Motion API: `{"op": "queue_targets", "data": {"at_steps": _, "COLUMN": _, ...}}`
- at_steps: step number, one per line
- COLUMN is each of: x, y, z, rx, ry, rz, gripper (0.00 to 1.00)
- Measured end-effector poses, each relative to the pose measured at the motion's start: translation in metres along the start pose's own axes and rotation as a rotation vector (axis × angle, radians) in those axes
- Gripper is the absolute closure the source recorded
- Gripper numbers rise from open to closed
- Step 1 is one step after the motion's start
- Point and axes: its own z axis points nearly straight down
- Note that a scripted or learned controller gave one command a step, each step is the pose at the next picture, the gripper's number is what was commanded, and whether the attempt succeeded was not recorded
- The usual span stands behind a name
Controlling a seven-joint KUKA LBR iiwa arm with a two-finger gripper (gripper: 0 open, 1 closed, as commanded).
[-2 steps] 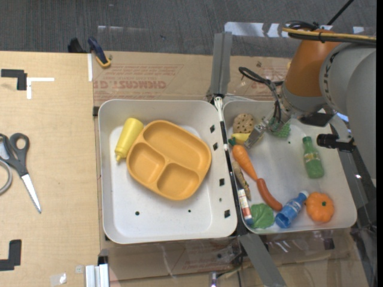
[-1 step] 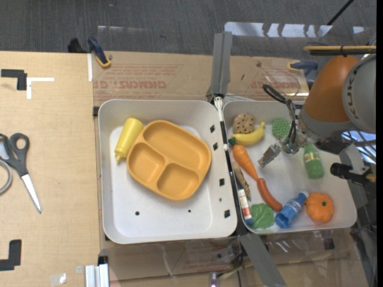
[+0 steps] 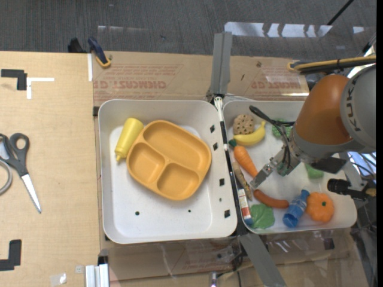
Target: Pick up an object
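The hand [image 3: 267, 171], whose opening cannot be told, hangs among crowded toys, so it may nudge the orange plastic carrot [image 3: 245, 159] just beside it and the long red sausage [image 3: 270, 200] below aside.

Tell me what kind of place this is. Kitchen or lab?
Most likely a robotics lab bench set up for grasp trials, not a kitchen. A KUKA arm reaches over two white bins holding toy food such as a banana, and cardboard lines the bench.

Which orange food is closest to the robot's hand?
The carrot. It lies right beside the hand, while the pumpkin sits farther away in the bin's corner.
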Motion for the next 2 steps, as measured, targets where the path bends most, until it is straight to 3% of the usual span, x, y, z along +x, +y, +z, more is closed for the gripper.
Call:
{"op": "queue_targets", "data": {"at_steps": 1, "x": -0.0010, "y": 0.0000, "z": -0.0089, "rx": -0.001, "ry": -0.001, "rz": 0.001, "gripper": 1.00}}
{"op": "queue_targets", "data": {"at_steps": 2, "x": -0.0009, "y": 0.0000, "z": -0.0089, "rx": -0.001, "ry": -0.001, "rz": 0.001, "gripper": 0.00}}
